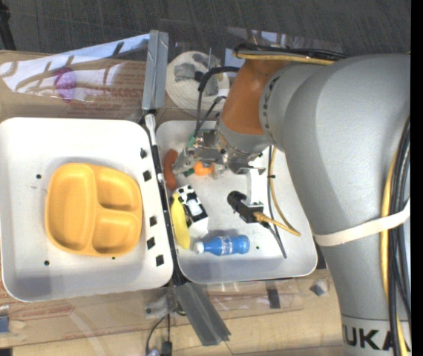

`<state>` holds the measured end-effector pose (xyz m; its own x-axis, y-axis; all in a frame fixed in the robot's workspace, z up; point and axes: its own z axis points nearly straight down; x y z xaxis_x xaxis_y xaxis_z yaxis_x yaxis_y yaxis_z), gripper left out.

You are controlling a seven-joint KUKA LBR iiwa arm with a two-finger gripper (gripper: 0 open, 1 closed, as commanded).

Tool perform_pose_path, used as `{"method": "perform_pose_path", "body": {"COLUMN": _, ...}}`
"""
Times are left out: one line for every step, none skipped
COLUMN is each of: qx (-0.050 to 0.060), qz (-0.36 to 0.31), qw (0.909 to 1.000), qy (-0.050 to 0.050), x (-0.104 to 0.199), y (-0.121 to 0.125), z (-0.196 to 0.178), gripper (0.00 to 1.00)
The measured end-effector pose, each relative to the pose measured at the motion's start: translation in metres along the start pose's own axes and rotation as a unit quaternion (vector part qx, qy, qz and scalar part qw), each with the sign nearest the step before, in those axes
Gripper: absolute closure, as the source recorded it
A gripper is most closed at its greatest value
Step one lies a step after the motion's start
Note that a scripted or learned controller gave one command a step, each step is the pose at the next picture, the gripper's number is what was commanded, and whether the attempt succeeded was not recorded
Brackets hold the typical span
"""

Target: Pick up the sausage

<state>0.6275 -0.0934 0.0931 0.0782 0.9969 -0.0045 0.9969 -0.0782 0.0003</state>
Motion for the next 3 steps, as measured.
{"method": "perform_pose_path", "body": {"qx": 0.002, "qz": -0.002, "qw": 1.0, "qy": 0.001, "x": 0.0015, "y": -0.0003, "z": -0.0095, "gripper": 1.0}}
{"method": "perform_pose_path", "body": {"qx": 0.002, "qz": -0.002, "qw": 1.0, "qy": 0.001, "x": 0.0016, "y": -0.0002, "z": -0.0096, "gripper": 0.0}}
{"method": "perform_pose_path", "body": {"qx": -0.003, "qz": -0.05, "qw": 0.9987, "qy": -0.001, "x": -0.001, "y": -0.0064, "z": -0.0032, "gripper": 0.0}}
